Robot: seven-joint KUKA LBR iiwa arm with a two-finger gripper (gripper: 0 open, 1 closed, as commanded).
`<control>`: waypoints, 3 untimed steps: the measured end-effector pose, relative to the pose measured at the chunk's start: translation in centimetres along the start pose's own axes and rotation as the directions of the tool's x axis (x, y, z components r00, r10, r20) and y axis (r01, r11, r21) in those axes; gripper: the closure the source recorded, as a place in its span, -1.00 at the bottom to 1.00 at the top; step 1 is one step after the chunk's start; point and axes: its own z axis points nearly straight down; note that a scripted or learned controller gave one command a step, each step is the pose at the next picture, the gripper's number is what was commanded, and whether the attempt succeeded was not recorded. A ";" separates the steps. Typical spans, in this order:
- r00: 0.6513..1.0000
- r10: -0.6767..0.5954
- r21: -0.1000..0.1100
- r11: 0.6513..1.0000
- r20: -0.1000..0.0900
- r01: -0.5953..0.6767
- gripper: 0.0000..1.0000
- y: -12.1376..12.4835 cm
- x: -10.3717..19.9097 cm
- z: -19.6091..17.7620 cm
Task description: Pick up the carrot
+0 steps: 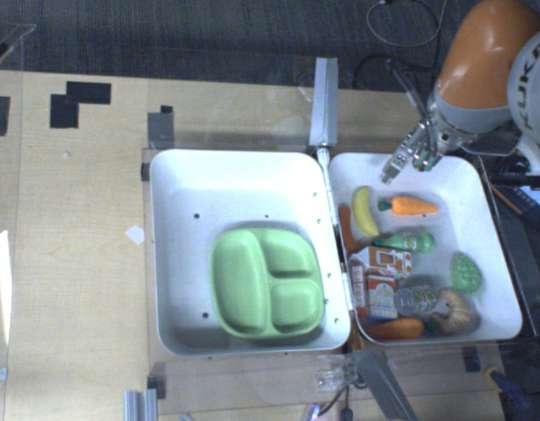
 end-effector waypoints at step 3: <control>0.964 -0.265 0.002 0.964 -0.003 0.265 -1.00 -7.7 -2.1 8.8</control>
